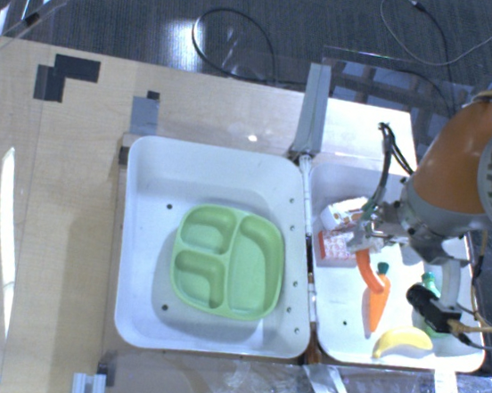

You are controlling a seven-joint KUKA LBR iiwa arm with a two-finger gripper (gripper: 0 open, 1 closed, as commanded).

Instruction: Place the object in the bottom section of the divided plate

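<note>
Two white bins point(131, 248), one divided plate point(227, 260), one carrot point(374, 300), one banana point(404, 344).

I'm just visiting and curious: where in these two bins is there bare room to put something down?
The green divided plate has all its sections bare, and white floor rings it inside the left bin. The right bin is crowded: a carrot, banana, red-and-white packet and the gripper fill it, leaving bare floor at its lower-left corner.
</note>
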